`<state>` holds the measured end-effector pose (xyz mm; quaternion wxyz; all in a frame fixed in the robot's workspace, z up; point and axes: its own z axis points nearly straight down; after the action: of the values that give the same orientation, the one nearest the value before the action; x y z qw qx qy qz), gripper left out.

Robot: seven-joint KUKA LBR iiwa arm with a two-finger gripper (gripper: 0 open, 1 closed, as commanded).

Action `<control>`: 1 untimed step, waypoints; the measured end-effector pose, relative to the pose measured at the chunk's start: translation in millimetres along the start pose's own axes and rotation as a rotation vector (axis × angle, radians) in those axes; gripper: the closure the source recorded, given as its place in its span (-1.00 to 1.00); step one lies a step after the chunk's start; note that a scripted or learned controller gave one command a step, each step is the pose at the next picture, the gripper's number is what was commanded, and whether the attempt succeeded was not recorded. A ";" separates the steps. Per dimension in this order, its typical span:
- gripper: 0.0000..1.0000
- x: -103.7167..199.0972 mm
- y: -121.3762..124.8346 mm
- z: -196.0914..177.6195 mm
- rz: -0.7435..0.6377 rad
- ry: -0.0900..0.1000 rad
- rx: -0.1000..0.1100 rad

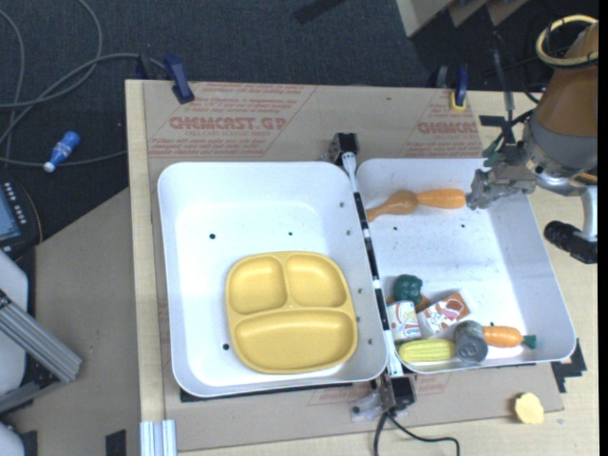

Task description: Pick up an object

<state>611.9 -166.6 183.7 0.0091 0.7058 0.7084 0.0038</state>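
Note:
My gripper [486, 192] hangs over the back right corner of the right bin [532, 255], just to the right of an orange and tan spoon-like toy [418, 200] that lies along the bin's back wall. At the front of this bin sits a cluster: a dark green piece [408, 287], a red and white carton [445, 313], a yellow corn cob [426, 351], a grey round piece [469, 342] and a carrot [503, 335]. No object shows between the gripper and the bin floor.
The left bin [190, 255] holds a yellow divided plate [290, 310]. A yellow lump [528, 408] lies on the bench by the front right corner. Blue clamps [178, 79] grip the board's back edge. Cables and a small blue bottle [61, 149] lie on the floor at left.

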 end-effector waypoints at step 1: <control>-1.00 1.8 -6.3 6.5 0.003 0.006 0.017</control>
<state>605.7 -164.9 177.1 0.0007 0.7067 0.7075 -0.0001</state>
